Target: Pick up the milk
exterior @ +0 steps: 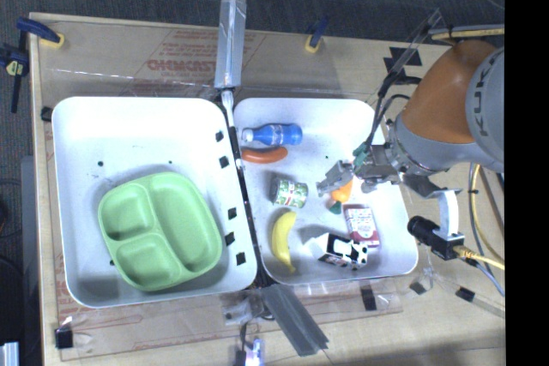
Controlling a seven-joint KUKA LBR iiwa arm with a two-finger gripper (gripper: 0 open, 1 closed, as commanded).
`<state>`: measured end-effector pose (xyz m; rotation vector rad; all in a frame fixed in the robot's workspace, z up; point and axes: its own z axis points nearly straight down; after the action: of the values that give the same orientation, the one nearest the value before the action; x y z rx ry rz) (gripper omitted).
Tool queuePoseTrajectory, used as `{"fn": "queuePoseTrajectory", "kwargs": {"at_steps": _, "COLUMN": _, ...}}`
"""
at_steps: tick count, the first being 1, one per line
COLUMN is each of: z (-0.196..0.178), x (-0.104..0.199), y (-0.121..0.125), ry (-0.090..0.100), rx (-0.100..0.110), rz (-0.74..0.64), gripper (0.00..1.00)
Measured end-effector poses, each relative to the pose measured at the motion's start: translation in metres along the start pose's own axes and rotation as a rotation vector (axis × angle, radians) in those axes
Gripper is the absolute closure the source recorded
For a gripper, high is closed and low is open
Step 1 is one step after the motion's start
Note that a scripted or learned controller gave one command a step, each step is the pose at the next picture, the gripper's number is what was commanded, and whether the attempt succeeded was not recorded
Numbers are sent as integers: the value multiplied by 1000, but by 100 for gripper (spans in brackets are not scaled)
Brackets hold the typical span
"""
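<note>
The milk [346, 252] is a small carton with black and white cow patches, lying on its side near the front edge of the right bin [317, 114]. My gripper [334, 182] hangs over the middle of that bin, just above a small orange object [342, 194]. It is some way behind the milk and not touching it. A red carton [361, 225] lies between the gripper and the milk.
In the right bin there are also a blue bottle [273, 135], a red-orange sausage [263, 155], a green can [291, 192] and a banana [283, 240]. The left bin [77, 133] holds a green divided plate [159, 228].
</note>
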<state>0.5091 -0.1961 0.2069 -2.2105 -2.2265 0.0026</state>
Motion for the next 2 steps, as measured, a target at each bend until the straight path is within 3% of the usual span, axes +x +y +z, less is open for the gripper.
{"fn": "queuePoseTrajectory", "kwargs": {"at_steps": 1, "z": 100, "x": 35, "y": -32, "ry": 0, "rx": -2, "rz": 142, "gripper": 0}}
{"fn": "queuePoseTrajectory", "kwargs": {"at_steps": 2, "z": 91, "x": 34, "y": -31, "ry": 0, "rx": -1, "rz": 136, "gripper": 100}}
